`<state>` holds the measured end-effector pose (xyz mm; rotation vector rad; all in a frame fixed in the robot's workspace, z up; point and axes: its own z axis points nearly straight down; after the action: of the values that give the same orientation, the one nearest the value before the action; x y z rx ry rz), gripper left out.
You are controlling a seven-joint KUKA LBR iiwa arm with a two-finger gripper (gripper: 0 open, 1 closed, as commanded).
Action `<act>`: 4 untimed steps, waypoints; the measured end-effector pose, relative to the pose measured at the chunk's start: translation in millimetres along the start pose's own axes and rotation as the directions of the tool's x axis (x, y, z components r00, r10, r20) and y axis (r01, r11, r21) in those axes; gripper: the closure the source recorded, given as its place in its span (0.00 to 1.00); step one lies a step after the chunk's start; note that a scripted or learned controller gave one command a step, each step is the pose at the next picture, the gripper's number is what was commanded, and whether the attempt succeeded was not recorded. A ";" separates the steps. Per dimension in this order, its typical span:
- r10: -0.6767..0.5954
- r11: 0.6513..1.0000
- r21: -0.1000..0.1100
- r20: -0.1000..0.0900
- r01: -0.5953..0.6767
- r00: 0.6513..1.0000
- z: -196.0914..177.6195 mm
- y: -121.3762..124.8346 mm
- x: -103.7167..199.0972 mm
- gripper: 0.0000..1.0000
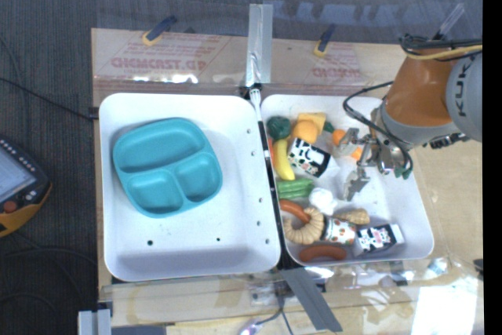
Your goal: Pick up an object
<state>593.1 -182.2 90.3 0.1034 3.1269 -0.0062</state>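
My gripper (pixel 359 183) hangs over the right bin (pixel 414 225), right of centre in the frame, and I cannot tell its state. The toys lie heaped along that bin's left side, a cow-patterned carton (pixel 309 158) among them, apart from my gripper.

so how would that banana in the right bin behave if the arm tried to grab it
The banana looks like smooth toy plastic, so probably stiff, light and a bit slippery. Its curved shape may let it rock or spin when pushed. It lies against the bin wall beside the cow-print carton, so it will likely jam rather than slide.
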 end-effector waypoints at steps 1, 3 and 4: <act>0.087 0.996 0.003 -0.003 -0.087 0.996 1.9 24.6 -62.2 0.00; 0.007 1.000 -0.002 0.000 -0.007 1.000 1.6 8.4 -49.9 0.00; 0.006 1.000 0.000 0.006 -0.006 1.000 -10.9 8.9 -52.1 1.00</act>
<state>645.5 -176.7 101.9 0.1131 3.1205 -0.0062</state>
